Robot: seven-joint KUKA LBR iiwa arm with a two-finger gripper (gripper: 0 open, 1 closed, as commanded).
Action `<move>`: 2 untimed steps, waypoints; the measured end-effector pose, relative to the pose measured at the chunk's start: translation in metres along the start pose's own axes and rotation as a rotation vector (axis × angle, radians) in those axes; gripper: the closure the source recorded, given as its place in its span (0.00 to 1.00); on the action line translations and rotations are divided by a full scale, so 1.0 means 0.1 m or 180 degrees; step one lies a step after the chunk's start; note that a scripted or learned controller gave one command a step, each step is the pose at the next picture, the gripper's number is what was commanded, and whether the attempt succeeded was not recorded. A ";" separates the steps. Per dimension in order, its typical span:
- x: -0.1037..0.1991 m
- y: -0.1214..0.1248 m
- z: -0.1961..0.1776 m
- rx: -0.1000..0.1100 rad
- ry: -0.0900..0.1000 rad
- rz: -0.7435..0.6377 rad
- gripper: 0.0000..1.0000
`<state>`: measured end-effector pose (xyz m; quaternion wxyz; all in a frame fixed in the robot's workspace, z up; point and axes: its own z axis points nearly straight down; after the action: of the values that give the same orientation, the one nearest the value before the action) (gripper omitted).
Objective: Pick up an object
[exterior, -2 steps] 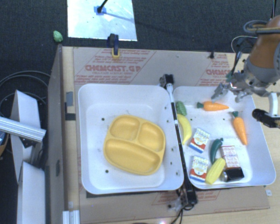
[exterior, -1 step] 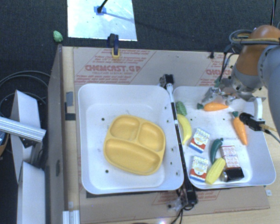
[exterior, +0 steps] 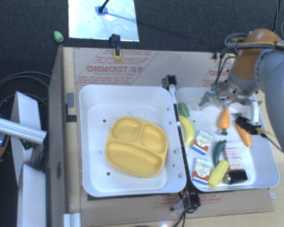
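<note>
fingers [exterior: 226,98] above carrot [exterior: 224,118] — right bin [exterior: 270,169]

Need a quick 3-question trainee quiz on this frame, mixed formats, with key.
1. True or false: the yellow divided tray lies in the right bin.
2. What lies against the right bin's left wall, just below the green item? A) banana B) spoon C) cup
3. Fill in: the corn cob lies at the ____ edge of the right bin.

Key: 1 false, it lies in the left bin; 2 A, the banana; 3 near (bottom).
</note>
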<state>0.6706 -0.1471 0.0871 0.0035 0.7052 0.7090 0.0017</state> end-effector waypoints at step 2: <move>-0.41 -0.92 0.05 0.0041 0.0015 0.0018 0.00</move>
<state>0.5787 -0.1885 0.0819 -0.0028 0.7072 0.7071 -0.0012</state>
